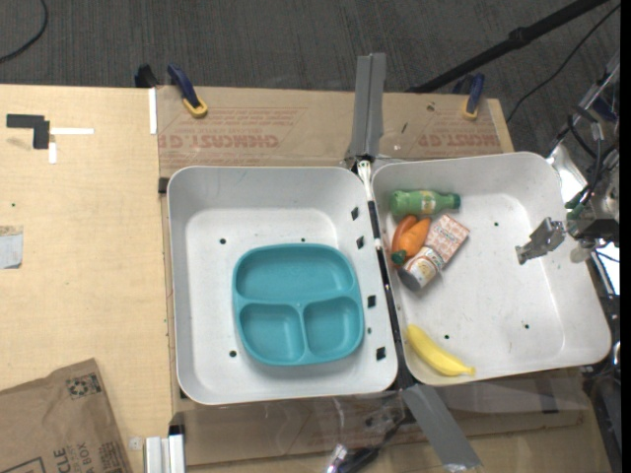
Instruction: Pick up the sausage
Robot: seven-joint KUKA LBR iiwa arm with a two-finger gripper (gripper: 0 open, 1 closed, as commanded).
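Hovering claw (pixel 540 239): I hang it over the right bin's (pixel 513 358) bare floor, well apart from the green bottle (pixel 422 202), on the side where my arm comes in, so nothing gets knocked.
Claw state: too small and blurred here; I cannot tell if it is spread or pressed together, and I see nothing in it.
Sausage (pixel 410 236): I take the orange-red piece just below the green bottle to be it, though a greenish tip leaves me unsure.
Crowding: a small box (pixel 448 237) and a can (pixel 422 268) press against it below the bottle, so a grasp looks tight.
Banana (pixel 438 353): well below the bottle, out of the way.
Teal plate (pixel 298 304): in the left bin, far from the bottle.
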